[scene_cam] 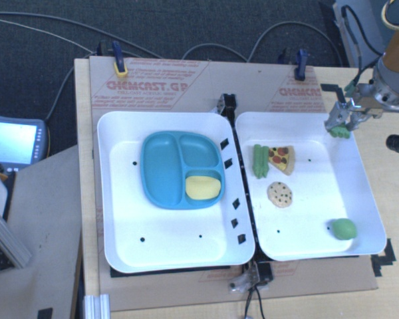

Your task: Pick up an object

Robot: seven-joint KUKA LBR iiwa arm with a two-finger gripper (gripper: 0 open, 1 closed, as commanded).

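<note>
At the frame's upper right, the grey two-finger tool (338,126) pinched a small green object (341,132) (shape unclear) above the right white bin's (366,178) far corner.

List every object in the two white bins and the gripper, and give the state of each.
Blue divided plastic tray: flat in left bin.
Yellow oval piece: in tray's lower-right compartment.
Green bean pod: lying beside pizza slice.
Round cookie: flat.
Green ball: resting in right bin's corner.
Gripper: holding small green piece.
</note>
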